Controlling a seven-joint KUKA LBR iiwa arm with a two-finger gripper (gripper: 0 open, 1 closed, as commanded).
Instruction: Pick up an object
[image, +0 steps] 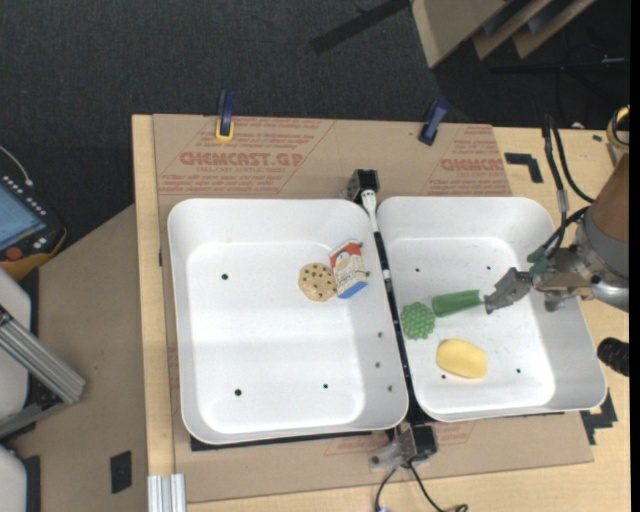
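Observation:
A green object with a straight handle (455, 302) and a round bumpy head (418, 320) lies in the right bin (520, 225). Just below it sits a yellow oval object (462, 359). My gripper (503, 290) reaches in from the right, low over the right bin, and its tip is at the right end of the green handle. In the left bin (250, 380), a round chocolate-chip cookie (317, 282) lies beside a small red, white and blue carton (349, 270).
The bins sit side by side on a cardboard sheet (300, 150) held by two clamps at the back. A black fitting (362, 185) stands at the bins' shared rim, far side. Cables (555, 160) hang by the arm at the right.

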